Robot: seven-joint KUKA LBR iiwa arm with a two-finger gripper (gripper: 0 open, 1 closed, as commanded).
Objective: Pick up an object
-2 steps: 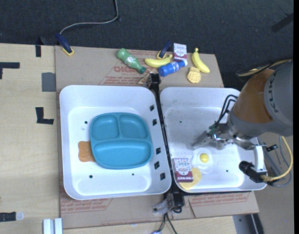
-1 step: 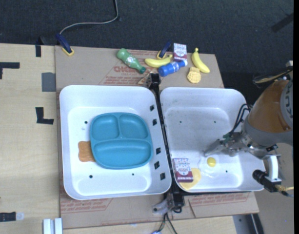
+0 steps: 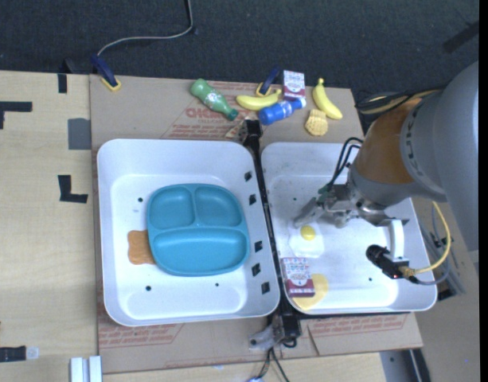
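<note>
Sitting on a brown tabletop [image 3: 44, 213] are two white bins [image 3: 116, 213]; the pincer [image 3: 327, 209] fingers look spread apart over the right one.

You are looking down from one fixed camera above the bench [image 3: 37, 213], tilted at a slant. It sits far enough back to take in both white bins, the left bin [image 3: 116, 165] and the right bin [image 3: 411, 297], with the arm [image 3: 427, 146] entering from the right.
</note>
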